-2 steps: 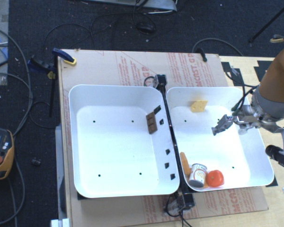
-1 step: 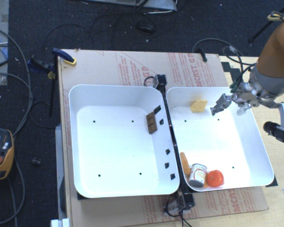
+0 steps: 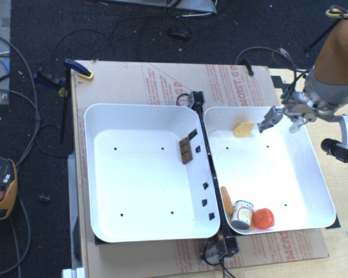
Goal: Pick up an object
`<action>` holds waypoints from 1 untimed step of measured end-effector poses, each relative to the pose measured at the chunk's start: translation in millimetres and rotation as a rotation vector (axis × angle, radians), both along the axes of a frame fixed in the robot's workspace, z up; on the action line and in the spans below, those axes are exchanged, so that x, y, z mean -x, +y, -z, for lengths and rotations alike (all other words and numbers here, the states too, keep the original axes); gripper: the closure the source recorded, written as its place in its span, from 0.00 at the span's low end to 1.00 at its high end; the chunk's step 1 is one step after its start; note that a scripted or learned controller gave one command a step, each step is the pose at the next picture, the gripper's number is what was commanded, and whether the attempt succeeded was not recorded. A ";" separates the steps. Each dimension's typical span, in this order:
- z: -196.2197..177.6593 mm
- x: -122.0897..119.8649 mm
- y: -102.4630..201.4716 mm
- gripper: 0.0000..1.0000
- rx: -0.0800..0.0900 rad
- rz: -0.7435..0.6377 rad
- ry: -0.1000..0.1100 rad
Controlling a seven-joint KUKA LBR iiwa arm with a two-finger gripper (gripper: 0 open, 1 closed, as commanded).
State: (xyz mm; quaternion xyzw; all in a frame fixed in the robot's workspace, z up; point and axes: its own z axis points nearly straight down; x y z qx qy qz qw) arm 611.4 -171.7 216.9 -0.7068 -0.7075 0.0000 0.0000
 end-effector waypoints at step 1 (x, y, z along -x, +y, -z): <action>-5.2 -12.4 -4.3 0.00 0.000 0.000 -0.001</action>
